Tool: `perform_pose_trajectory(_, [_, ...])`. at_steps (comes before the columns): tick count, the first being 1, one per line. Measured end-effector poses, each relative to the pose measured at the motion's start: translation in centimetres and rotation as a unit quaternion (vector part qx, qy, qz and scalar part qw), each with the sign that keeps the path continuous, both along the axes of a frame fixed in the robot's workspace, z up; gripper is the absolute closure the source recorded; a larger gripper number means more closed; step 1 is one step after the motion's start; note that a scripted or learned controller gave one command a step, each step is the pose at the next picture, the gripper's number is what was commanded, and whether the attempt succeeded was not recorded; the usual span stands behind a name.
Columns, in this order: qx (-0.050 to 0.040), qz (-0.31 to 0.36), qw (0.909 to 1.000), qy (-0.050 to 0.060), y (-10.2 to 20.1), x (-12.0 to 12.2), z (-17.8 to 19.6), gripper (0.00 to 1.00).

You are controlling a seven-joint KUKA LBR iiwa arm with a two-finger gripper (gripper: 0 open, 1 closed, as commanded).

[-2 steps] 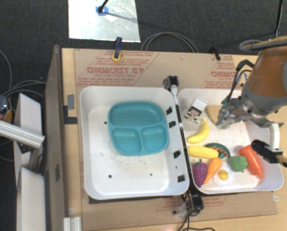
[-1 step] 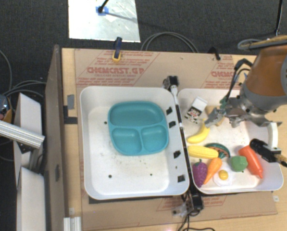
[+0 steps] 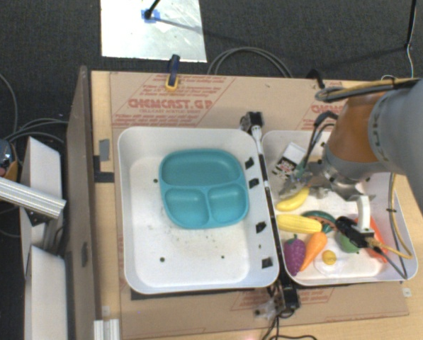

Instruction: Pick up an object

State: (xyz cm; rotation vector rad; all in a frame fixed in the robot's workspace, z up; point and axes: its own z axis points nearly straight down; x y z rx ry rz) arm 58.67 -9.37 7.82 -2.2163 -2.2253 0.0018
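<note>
Two white bins are sitting side by side on the desk (image 3: 197,98). The left bin (image 3: 137,211) is holding a teal divided tray (image 3: 202,188). The right bin (image 3: 399,222) is holding toy foods: a curved yellow banana (image 3: 292,201), an ear of yellow corn (image 3: 299,224) just below it, a purple grape cluster (image 3: 294,253) touching an orange carrot (image 3: 313,250), and a green piece (image 3: 348,241). The grey arm (image 3: 388,137) is reaching over this bin, with the tool (image 3: 302,181) hanging just above the banana; its opening cannot be told.
</note>
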Motion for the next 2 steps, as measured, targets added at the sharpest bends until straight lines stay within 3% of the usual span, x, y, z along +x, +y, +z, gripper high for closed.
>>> perform_pose_trajectory(1, [0.0000, -0.001, 1.0000, -0.003, 0.0, 0.1, 1.7, 1.00])
perform_pose_trajectory(2, [0.0014, 0.004, 1.0000, -0.006, 6.3, -0.1, 11.2, 1.00])
